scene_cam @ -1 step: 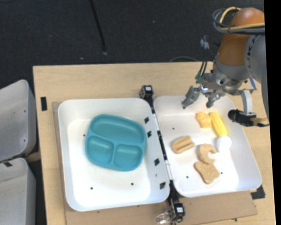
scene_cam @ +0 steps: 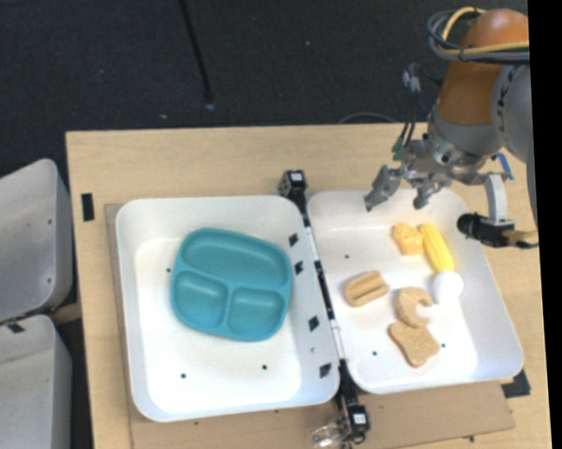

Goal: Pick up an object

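Open tool [scene_cam: 399,193] above right bin [scene_cam: 364,374]; corn [scene_cam: 436,245] near.

A divided plate [scene_cam: 232,284] lies in the left bin [scene_cam: 149,385]; food pieces [scene_cam: 413,303] cluster in the right bin [scene_cam: 490,349], the gripper [scene_cam: 400,194] above its far edge.

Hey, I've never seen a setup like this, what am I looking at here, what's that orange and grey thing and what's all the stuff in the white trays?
One camera looks down at a slant on a wooden bench. The orange and grey thing is a robot arm reaching in from the right; its gripper hangs open over the right bin, holding nothing. That bin holds toy food: a corn cob, a small yellow piece, a bread roll, a white ball and two tan pieces. The left bin holds a teal divided plate.
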`<action>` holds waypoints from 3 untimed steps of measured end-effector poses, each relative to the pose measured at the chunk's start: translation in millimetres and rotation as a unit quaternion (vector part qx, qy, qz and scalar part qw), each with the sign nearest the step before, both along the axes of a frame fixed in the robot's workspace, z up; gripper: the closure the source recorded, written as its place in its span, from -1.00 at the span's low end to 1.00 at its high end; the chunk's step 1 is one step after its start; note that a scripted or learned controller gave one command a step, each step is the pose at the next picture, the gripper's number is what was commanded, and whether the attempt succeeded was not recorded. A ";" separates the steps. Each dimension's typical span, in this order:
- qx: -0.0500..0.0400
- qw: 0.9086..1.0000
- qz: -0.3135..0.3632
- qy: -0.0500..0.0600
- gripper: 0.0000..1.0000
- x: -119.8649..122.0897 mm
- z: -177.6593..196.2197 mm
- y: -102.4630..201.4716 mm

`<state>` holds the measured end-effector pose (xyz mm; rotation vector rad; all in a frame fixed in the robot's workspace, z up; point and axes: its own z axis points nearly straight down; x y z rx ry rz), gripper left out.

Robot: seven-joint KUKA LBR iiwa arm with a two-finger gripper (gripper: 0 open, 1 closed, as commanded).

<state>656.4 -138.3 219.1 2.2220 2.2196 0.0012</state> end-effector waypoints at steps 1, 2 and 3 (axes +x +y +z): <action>-0.001 1.000 0.000 0.001 -1.00 -0.3 -44.0 -8.0; -0.001 1.000 0.000 0.001 -1.00 -2.8 -86.2 -5.8; -0.001 1.000 -0.001 0.001 -1.00 -3.0 -119.7 -6.9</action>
